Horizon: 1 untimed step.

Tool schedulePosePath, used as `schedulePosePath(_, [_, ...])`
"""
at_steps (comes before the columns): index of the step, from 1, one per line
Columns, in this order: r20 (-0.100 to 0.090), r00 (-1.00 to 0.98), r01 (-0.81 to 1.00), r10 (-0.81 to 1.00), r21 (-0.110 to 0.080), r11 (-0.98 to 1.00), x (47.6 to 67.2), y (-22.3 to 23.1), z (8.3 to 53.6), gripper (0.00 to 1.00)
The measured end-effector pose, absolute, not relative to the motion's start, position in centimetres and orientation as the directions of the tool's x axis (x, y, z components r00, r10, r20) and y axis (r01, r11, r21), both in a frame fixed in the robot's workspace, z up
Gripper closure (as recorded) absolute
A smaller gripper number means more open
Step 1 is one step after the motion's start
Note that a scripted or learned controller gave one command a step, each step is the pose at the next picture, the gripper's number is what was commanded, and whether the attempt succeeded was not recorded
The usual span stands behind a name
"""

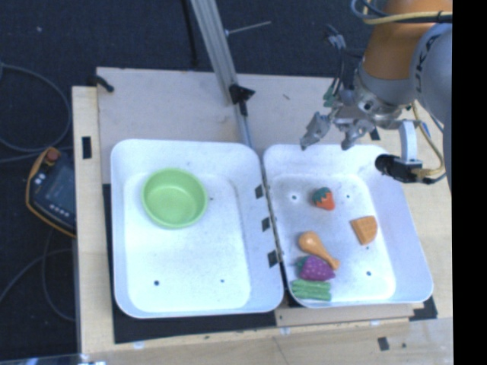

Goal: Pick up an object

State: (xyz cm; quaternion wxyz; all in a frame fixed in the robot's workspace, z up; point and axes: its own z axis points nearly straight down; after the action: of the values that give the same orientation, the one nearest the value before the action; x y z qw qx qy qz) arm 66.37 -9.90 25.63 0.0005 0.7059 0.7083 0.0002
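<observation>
Tool [330, 134] open, holding nothing, above the right bin's [396, 204] twelve o'clock rim.
Strawberry [324, 198] lies toward six o'clock from it; green bowl [175, 197] sits in the left bin [137, 280].

Dark carpet floor [91, 21] all round; black cables [30, 90] trailing at left. Pale wood bench [167, 105] centre, black mat [190, 325] under bins. Metal pole [217, 44] rising at slant from bench rear, w/ black clamp [242, 95]. Orange-edged handheld screen unit [52, 190] on floor, left of bench. Lighting even, no hard shadows.
</observation>
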Motion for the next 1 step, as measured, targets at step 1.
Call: schedulePosePath(1, [-0.001, -0.004, 1.000, 1.000, 0.001, 0.004, 66.37, -9.92, 25.63, 0.00])
